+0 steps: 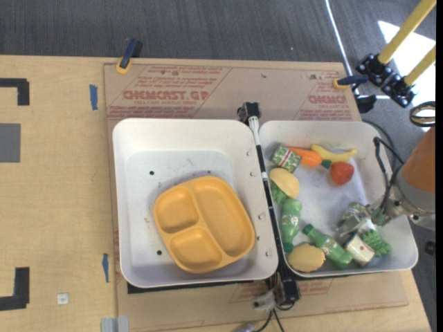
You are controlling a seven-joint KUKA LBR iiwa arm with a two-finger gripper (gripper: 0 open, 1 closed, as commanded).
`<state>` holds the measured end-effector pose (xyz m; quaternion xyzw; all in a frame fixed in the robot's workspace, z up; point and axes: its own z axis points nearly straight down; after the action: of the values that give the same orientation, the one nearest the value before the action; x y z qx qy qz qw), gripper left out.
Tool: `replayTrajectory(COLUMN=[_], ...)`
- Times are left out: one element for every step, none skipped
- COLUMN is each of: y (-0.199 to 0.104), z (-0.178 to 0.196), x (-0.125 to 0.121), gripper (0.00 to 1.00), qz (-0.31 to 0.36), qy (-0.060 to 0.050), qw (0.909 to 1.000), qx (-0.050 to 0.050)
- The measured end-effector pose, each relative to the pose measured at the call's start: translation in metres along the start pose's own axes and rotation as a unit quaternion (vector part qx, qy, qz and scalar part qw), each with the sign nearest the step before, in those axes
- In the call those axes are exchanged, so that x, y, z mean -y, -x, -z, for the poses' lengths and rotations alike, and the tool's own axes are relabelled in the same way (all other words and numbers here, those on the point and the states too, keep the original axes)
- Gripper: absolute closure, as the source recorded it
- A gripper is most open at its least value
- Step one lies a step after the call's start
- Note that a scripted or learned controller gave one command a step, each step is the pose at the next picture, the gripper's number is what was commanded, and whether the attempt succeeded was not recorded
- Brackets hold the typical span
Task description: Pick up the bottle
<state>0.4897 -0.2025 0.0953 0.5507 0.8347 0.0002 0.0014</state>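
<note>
Bottle: green, lying near right bin's front edge, just left of pincer; pincer state indeterminable.

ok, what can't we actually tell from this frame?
- Gripper, camera view: small and blurred, grip state unreadable.
- Arm: cut off by the right edge.
- Green bottle: partly overlapped by neighbouring toys, so its full outline is unclear.
- Can label: too small to read.
</note>
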Motion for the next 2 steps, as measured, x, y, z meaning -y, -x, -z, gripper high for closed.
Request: replayTrajectory(y=[0.000, -0.072], z=[0.000, 0.031], x=[0.000, -0.021], gripper=[0.00, 0.00], qz=[0.000, 0.062], qy=[0.000, 0.000], qw=[1.0000, 0.9981], qx=[0.000, -0.001])
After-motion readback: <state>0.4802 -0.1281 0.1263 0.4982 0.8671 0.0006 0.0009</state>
